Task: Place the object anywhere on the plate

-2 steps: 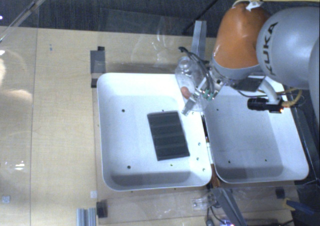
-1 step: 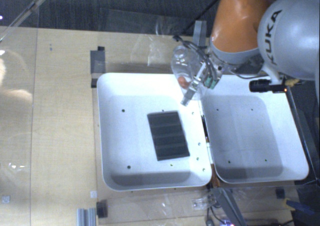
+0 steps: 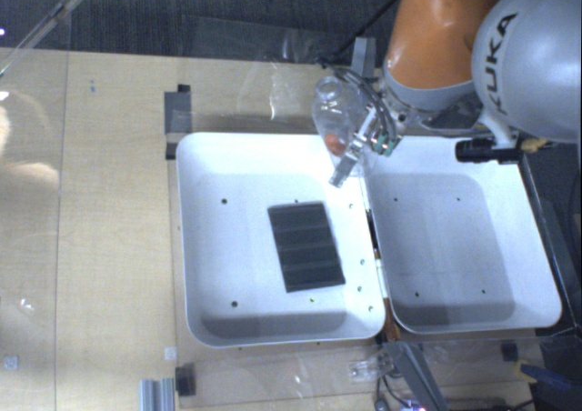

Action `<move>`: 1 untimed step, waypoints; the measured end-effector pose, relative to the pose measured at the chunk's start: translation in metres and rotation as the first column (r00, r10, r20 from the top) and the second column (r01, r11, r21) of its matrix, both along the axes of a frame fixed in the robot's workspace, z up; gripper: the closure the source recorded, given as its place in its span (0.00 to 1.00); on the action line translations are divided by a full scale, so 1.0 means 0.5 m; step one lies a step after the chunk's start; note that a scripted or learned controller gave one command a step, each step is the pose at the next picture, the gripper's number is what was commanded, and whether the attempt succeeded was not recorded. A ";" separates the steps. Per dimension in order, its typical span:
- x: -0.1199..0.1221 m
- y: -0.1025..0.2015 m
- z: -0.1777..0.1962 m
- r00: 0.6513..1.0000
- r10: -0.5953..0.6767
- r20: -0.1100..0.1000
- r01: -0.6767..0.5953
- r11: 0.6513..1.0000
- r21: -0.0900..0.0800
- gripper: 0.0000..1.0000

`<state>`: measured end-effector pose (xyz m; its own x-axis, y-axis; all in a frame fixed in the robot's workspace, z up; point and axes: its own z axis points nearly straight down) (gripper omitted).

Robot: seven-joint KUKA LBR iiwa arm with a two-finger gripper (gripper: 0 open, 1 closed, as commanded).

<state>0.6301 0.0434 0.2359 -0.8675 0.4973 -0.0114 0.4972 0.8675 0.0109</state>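
A dark ribbed rectangular plate [image 3: 306, 245] lies flat in the middle of the left bin [image 3: 205, 218]. My gripper [image 3: 346, 166] hangs over that bin's far right corner, above and to the right of the plate. A clear, glassy object [image 3: 331, 112] with a small orange-red patch sits right against the gripper's upper left side, over the bin's far rim. Whether it is held or merely beside the gripper cannot be made out. The orange-banded wrist [image 3: 436, 27] hides what lies behind it.
The right bin [image 3: 455, 245] stands beside the left one, their rims meeting just under the gripper. Black brackets [image 3: 179, 114] sit at the left bin's far left corner. Cables and clamps lie along the bench's front edge [image 3: 400, 377].
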 end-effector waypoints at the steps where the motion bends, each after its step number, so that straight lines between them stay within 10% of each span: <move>1: 0.003 0.002 0.024 1.000 -0.001 0.008 0.001 1.000 0.002 1.00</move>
